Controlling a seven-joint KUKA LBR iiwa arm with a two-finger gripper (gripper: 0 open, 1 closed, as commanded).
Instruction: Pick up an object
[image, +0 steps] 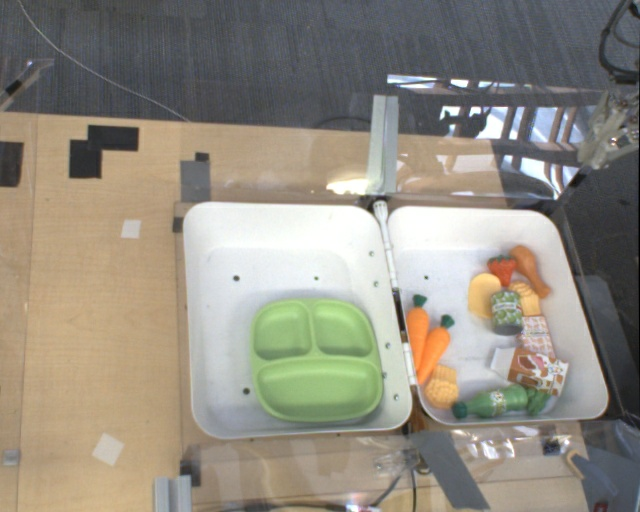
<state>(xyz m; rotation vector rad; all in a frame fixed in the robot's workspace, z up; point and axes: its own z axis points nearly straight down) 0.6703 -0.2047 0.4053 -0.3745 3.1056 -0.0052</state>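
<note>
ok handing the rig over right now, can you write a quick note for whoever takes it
Pincer: up at the far right corner, above the bench and outside both bins, nothing visibly held; open or shut is hard to tell.
Left bin: holds the green divided plate.
Right bin: toy food along its right and near sides, including two carrots, a corn cob, a green bottle, a small carton and a drumstick.
Done: no pick visible.
Left: choose an object, descend, grasp, lift.
</note>
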